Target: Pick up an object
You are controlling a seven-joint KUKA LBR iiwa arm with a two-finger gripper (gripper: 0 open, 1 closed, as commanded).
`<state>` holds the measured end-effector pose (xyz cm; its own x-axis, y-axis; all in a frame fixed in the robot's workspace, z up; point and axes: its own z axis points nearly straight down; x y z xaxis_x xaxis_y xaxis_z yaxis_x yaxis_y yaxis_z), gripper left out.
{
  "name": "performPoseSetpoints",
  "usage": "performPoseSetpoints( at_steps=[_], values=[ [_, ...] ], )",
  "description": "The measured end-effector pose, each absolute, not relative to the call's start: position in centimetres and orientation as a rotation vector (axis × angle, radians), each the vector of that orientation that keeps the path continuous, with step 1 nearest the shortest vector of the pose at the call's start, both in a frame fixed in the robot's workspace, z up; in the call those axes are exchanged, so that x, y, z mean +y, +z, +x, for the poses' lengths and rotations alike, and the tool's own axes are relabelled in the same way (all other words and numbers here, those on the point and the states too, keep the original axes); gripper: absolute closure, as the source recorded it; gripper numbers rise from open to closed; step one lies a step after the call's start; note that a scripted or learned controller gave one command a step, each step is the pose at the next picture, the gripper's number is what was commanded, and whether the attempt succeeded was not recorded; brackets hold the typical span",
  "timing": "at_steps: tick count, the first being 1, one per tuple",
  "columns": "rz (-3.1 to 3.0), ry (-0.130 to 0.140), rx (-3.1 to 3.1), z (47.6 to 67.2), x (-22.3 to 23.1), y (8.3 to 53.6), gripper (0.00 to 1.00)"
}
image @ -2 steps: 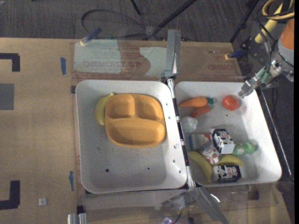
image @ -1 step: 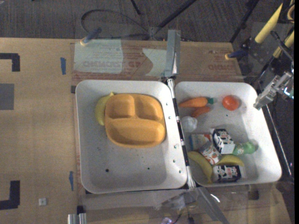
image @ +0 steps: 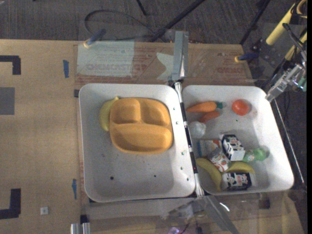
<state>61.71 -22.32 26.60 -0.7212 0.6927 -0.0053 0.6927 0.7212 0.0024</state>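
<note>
I see two white bins (image: 92, 179). One holds an orange tray (image: 140, 125) over a yellow banana (image: 105, 115); the other an orange carrot (image: 202, 107), red tomato (image: 240, 107), and black-and-white cartons (image: 233, 147), possibly cow-patterned.

This is a robotics lab or test cell rather than a home. A plain plywood bench (image: 39, 145) carries black corner markings (image: 10, 64) and bits of blue tape (image: 66, 68), the sort used for laying out a rig. Two shallow white bins (image: 92, 179) sit side by side, held with clamps (image: 94, 37), under taped clear sheeting (image: 146, 57). Beyond the bench, tripod legs (image: 190, 6) and a loose cable (image: 105, 14) lie on grey carpet (image: 73, 4). The bins hold toy food (image: 207, 106), not real groceries.
</note>
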Motion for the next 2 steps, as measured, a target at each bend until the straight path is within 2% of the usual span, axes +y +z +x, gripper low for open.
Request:
performPoseSetpoints(
  at_steps=[2],
  values=[
    [1.162, 0.004, 2.893, 62.1, -22.3, 29.0, 1.00]
  ],
)
